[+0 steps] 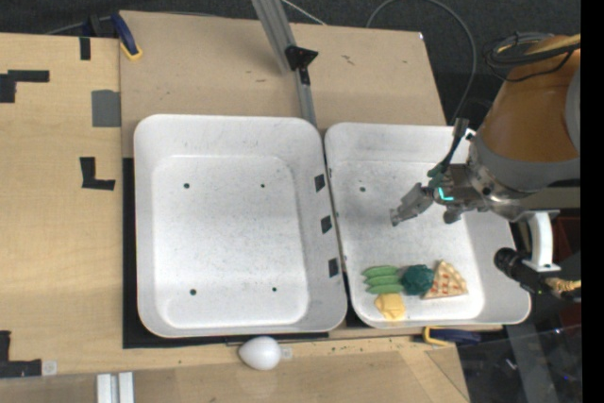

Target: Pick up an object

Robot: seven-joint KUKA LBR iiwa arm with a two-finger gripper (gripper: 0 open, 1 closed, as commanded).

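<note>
Spread, as far as this slanted view lets me judge, my gripper (427, 209) hangs above the right bin (377, 151), pinching nothing; the toy pile (415, 280) sits near the front wall, within reach.

Arm (533, 123) cut off at right edge. End effector (429, 206) finger state indistinct. Worktop (57, 203) cropped left and near.

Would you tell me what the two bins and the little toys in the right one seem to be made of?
Both the left bin and right bin look like matte white plastic, speckled with scuffs. The green toy, yellow toy and waffle-patterned wedge look like moulded plastic or rubber, though that is uncertain.
</note>
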